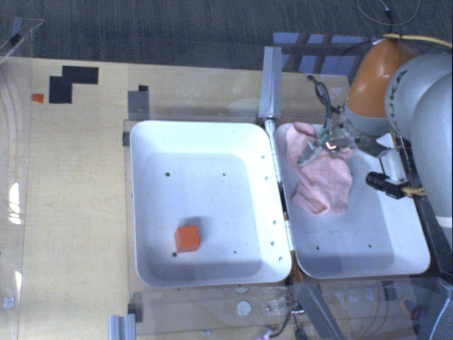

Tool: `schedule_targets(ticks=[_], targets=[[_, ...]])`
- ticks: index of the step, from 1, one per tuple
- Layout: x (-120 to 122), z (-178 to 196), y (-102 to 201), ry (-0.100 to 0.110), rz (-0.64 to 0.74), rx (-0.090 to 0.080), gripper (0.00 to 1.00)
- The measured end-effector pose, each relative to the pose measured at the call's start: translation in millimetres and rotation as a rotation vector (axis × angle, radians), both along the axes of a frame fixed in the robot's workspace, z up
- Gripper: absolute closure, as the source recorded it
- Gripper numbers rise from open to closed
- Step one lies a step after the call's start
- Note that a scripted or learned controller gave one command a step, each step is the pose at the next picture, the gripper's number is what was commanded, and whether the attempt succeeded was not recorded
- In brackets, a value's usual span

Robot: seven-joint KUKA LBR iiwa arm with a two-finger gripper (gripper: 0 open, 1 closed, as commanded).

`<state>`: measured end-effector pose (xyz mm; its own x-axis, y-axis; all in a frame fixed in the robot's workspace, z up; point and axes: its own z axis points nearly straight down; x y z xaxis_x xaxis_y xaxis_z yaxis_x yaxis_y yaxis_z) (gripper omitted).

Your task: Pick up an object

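the gripper (316,149) sits low over the upper left part of the right bin (368,257), its metal fingers angled down and to the left into the pink cloth (325,179). the cloth lies directly beneath and just below-right of the fingertips, a crumpled soft heap whose long axis runs roughly from the bin's top left corner down toward its middle. whether the jaws are open or closed i cannot tell, as the tips blur into the folds, and no fabric is plainly pinched between them. the cloth looks limp and fuzzy, likely to drape and slip. a small orange cube (187,239), hard-edged and matte, rests well apart in the left bin (205,137), near its lower front. both bins are smooth white plastic.
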<state>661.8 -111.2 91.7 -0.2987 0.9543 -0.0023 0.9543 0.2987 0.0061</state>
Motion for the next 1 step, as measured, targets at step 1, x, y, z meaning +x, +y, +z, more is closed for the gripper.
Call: schedule_targets(ticks=[1], targets=[[4.8, -0.4, 11.3, 0.014, 0.024, -0.011, 0.00]])
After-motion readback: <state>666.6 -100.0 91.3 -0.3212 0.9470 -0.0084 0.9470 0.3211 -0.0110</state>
